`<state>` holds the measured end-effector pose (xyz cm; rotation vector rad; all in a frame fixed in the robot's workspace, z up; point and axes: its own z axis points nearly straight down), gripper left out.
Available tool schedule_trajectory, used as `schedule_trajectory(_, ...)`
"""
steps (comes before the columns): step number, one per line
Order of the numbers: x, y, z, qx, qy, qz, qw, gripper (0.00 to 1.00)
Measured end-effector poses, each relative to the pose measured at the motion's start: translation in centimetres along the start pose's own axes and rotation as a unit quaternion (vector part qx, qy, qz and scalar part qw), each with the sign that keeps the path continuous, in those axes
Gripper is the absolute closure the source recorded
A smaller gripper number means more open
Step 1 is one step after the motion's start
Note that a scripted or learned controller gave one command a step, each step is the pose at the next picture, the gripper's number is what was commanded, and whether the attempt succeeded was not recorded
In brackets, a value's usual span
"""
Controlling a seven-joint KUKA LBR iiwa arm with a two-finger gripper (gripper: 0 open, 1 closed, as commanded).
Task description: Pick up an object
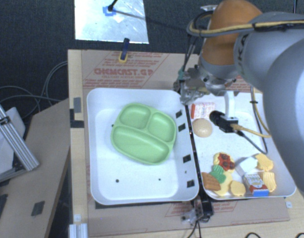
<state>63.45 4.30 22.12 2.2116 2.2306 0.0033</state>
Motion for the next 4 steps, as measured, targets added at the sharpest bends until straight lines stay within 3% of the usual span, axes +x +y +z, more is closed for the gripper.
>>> schedule_trajectory(2, 1.9, -0.7, 0.0, 0.001, 0.000, 0.001, 1.0000, 1.00)
schedule_trajectory(3, 0.9, -0.6, 0.6, 0.001, -0.001, 0.004, 1.0000, 1.00)
schedule_trajectory(4, 0.5, -1.1, -1.0, 0.000, 0.000, 0.004, 1.0000, 1.00)
